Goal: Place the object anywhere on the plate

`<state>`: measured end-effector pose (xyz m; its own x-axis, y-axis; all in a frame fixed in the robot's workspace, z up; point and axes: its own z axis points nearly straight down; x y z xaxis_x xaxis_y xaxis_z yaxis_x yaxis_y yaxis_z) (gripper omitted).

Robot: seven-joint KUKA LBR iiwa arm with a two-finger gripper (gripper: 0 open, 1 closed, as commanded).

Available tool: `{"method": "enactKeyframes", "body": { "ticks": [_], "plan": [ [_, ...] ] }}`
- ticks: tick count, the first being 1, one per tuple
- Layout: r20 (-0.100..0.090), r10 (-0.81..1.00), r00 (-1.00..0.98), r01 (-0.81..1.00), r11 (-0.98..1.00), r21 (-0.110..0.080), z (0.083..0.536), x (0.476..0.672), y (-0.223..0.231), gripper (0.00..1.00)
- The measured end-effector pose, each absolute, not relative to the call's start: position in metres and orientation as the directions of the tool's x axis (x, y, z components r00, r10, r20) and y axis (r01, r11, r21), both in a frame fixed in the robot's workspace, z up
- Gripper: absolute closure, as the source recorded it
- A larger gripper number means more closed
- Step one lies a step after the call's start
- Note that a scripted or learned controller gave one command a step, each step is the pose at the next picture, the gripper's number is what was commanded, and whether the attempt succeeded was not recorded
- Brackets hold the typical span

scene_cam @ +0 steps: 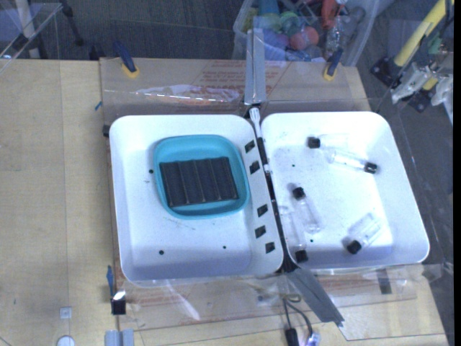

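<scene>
We judge the pick not yet begun, cannot tell the gripper's state, and next must grasp a clear vial (303,207) for the blue plate (199,176).

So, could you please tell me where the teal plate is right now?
In the camera view, the teal plate sits in the left bin, toward its back, carrying a dark ridged block, just left of the divider.

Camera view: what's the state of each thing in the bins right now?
Plate: flat in left bin, carrying a dark ribbed block.
Vial: lying down, right bin, far side.
Vial: lying down, near the divider.
Vial: lying down, near corner.
All vials capped, off the plate.
</scene>
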<state>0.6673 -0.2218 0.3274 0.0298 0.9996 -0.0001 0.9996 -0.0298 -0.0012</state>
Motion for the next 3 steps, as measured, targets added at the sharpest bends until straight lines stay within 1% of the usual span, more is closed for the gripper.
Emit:
{"method": "enactKeyframes", "body": {
  "ticks": [1,2,3],
  "plan": [
    [-0.001,0.999,0.034,0.999,-0.034,0.003,0.426,0.667,-0.221,0.00],
    [0.000,1.000,0.016,1.000,-0.016,-0.001,0.338,0.667,-0.220,0.00],
    [-0.002,1.000,0.025,1.000,-0.025,0.003,0.436,0.667,-0.221,0.00]
  ]
}}
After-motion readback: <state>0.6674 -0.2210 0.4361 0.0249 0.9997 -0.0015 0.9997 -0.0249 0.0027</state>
